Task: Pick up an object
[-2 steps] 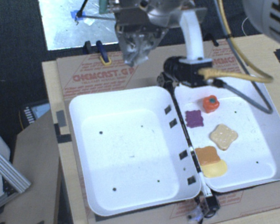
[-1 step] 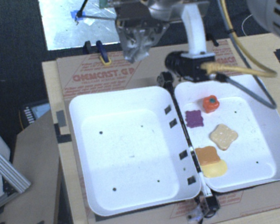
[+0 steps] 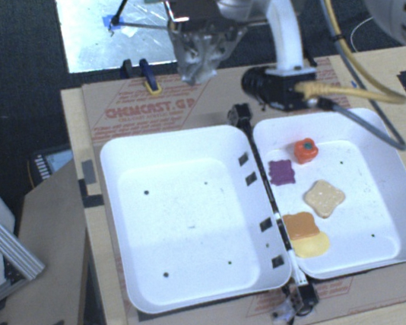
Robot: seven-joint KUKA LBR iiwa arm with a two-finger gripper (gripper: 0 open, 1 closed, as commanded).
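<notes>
Looking down, you've got two shallow white plastic bins side by side on the brown board. Left-hand white bin [image 3: 130, 209] shows just its bare floor with a few dark dots. Right-hand white bin [image 3: 392, 188] holds four things, all toward its left half: a small red-orange tomato-like toy with a green top [image 3: 306, 149] near the back, a purple lumpy flat piece [image 3: 281, 172] just left and in front of it, a pale beige toast-shaped piece [image 3: 324, 198] mid-bin, and an orange-and-yellow flat piece [image 3: 305, 233] against the divider at the front. All four lie apart from one another, none touched. Arm's two-finger gripper [image 3: 194, 65] hangs beyond the bins' back edge, above the printed board, well apart from the objects. It's blurred, so you can't tell its state; nothing seems to be in it.
</notes>
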